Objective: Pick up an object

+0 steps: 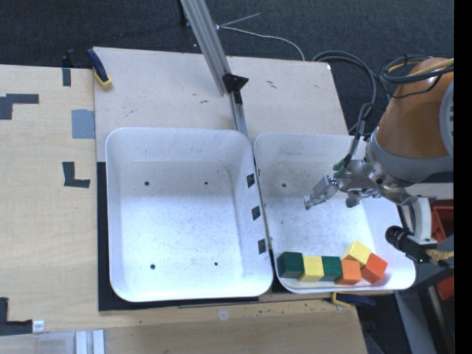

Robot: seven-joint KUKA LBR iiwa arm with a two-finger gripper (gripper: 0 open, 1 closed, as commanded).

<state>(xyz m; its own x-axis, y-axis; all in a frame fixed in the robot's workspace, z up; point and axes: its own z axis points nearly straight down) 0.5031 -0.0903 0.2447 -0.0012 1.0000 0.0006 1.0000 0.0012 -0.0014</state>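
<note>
Several small blocks lie in a row along the near edge of the right bin (295,153): a dark green block (290,263), a yellow block (312,268), a green block (331,267), an orange block (350,271), a second yellow block (359,253) and a red-orange block (375,268). My gripper (318,195) hangs over the middle of the right bin, well above and behind the blocks. Nothing shows between its fingers.
The left bin (118,198) stands beside the right one, joined at a shared rim. A slanted metal rail (210,39) runs from the top down to the bins' back edge. Cables loop at the back right. The arm's orange-banded wrist (417,120) fills the right side.
</note>
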